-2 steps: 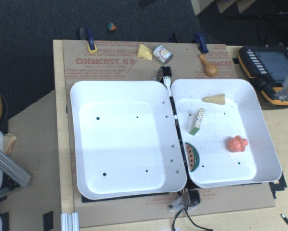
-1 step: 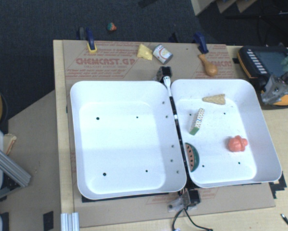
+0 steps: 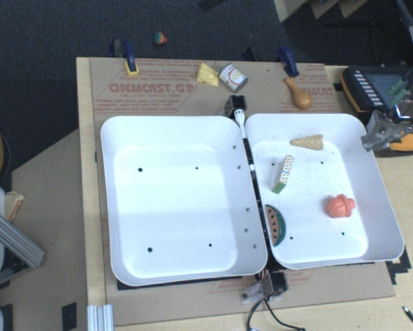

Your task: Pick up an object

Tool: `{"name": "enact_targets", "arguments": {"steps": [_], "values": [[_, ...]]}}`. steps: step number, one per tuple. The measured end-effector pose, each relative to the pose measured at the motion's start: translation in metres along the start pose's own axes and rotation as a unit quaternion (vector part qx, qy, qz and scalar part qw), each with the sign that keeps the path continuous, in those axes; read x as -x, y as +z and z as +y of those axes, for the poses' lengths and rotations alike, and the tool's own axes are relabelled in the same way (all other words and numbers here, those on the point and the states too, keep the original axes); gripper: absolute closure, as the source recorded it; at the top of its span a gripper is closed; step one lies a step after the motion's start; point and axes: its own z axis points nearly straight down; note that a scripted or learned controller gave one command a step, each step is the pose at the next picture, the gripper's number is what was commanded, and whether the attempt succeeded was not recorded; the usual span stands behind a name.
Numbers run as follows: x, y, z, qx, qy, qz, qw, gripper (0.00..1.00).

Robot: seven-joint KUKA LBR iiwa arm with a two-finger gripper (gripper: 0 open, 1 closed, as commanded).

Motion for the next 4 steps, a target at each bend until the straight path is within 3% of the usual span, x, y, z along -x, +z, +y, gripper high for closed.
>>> {"name": "enact_targets", "arguments": {"steps": [1,2,3,4], "values": [[-0.036,0.027,0.0,-0.001,-0.001,0.0,1.0,1.0],[-0.05,-0.111,0.055,0.011,-0.001,-0.001,0.9999,1.0],[-0.115,-0.104,0.018,0.0,-0.003,0.001,1.0,1.0],[-0.169,-0.1,-0.001,0.0,-0.003,0.0,1.0,1.0]]}}
